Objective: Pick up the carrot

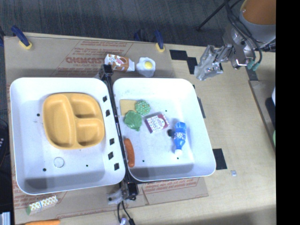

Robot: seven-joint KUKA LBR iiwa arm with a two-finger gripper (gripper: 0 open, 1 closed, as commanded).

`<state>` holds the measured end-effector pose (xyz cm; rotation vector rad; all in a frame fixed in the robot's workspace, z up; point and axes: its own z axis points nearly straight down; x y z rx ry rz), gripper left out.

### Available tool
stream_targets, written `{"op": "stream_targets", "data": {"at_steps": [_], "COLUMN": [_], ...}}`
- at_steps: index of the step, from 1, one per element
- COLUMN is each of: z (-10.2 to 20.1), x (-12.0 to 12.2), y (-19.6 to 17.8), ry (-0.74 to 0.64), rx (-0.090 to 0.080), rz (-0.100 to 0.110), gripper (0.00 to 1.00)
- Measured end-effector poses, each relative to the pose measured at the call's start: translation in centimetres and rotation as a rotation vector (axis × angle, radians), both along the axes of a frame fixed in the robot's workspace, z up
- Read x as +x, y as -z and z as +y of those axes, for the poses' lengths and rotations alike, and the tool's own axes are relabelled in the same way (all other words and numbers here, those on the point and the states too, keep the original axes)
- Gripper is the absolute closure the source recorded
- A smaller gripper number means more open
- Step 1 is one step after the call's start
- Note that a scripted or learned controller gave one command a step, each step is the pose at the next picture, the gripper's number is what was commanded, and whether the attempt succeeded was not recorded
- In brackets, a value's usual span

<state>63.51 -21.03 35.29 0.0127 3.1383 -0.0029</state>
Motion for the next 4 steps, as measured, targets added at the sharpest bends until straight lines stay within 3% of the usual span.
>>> {"op": "stream_targets", "data": {"at_steps": [1,2,4], "z": [0.0,0.0,0.0], "x": [0.8,2.2,2.2], "y": [0.2,4.1,0.0], "ry": [-0.096,-0.267,-0.842], "rx": [0.0,0.001,-0.001], "rz": [-0.001,0.004,0.002], "gripper": [1.0,1.0,1.0]}}
